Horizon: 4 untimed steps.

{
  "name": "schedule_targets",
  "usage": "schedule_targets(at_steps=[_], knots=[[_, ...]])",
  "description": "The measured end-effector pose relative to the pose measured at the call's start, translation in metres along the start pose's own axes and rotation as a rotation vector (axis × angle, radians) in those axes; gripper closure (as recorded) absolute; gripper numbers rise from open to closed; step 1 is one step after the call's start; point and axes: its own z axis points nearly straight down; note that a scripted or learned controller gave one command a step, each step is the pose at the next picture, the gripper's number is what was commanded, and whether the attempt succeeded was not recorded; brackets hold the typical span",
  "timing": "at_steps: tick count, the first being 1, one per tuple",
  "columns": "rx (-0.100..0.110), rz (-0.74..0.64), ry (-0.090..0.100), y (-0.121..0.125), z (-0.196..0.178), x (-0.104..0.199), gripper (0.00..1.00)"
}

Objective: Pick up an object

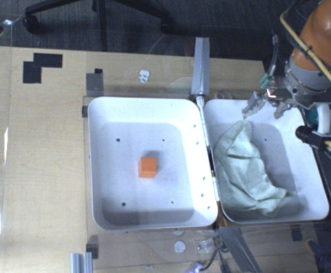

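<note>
My claw (266, 105) hangs spread and empty above the right bin's (319, 181) far rim; the crumpled cloth (246, 169) lies below; pinching a loose fold could let it slip free

Legible text, labels, brands, numbers, signs: none found. Black tape patch (40, 66), upper left of frame, on the wooden bench (34, 164): plain black, unlettered. Left bin (103, 152) and right bin (307, 169), centre and right of frame: white walls, unmarked. Small pale item (144, 75) on the bench above the left bin: too small to tell any marking.
</note>
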Motion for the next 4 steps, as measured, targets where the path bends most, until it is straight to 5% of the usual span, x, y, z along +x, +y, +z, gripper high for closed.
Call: schedule_targets(at_steps=[1,2,3,4], knots=[[-0.005,-0.098,-0.001,0.038,0.148,-0.005,0.00],[-0.011,-0.099,-0.001,0.040,0.136,-0.004,1.00],[-0.006,-0.009,0.000,0.033,0.015,0.047,1.00],[-0.004,-0.105,0.000,0.048,-0.030,0.114,1.00]])
